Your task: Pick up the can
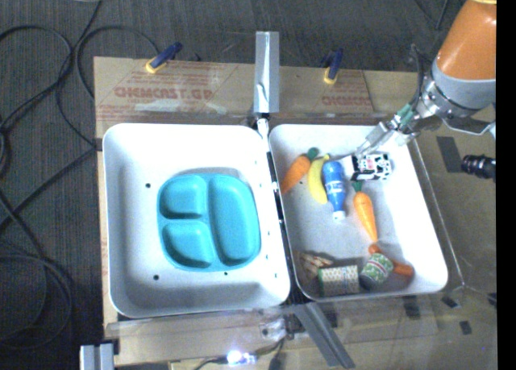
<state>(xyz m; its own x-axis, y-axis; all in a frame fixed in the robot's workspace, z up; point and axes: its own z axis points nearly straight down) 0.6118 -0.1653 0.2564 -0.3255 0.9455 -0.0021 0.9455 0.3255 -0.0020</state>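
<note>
- The can (376, 271), green-patterned with a dark end, is lying on its side near the front edge of the right bin (427, 223), well apart from the gripper
- A small box (339, 279) with a greenish label is lying just to the can's left, and a brown cracker-like piece (314, 261) is sitting just beyond that
- An orange piece (402, 269) is peeking out just to the can's right
- A carrot (366, 214) is lying up the bin from the can, pointing toward the far wall
- A blue bottle (333, 185) with a white cap is lying beside that carrot, a banana (316, 184) is resting against the bottle's left side, and a second carrot (295, 171) is leaning near the bin's left wall
- A black-and-white cow-patterned toy (373, 166) is sitting at the far side of the bin
- The gripper (361, 151) is reaching in from the right, tips just above the cow toy; whether its fingers are wide or closed cannot be told, and nothing is showing between them
- The left bin (121, 199) is holding a turquoise divided plate (210, 221)
- Two clamps (164, 57) with yellow tips are gripping the cardboard (210, 94) behind the bins
</note>
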